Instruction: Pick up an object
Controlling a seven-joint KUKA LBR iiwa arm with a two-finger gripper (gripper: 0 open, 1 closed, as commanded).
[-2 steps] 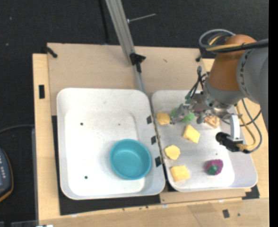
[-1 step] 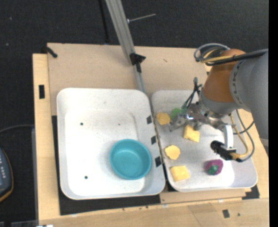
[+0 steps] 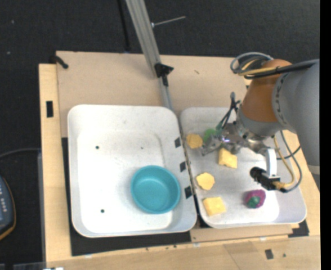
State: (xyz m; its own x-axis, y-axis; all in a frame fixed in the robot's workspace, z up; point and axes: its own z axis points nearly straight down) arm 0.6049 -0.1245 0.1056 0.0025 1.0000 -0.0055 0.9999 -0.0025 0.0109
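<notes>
Yellow block (image 3: 214, 206) nearest; purple object (image 3: 255, 198) beside; gripper (image 3: 220, 142) among yellow pieces, grip unclear.

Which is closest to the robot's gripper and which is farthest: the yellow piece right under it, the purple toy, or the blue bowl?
Measured from the gripper in the camera view:
1. Yellow piece, just below the gripper in the right bin.
2. Purple toy, near the right bin's lower right corner.
3. Blue bowl, farthest, over in the left bin.
</notes>
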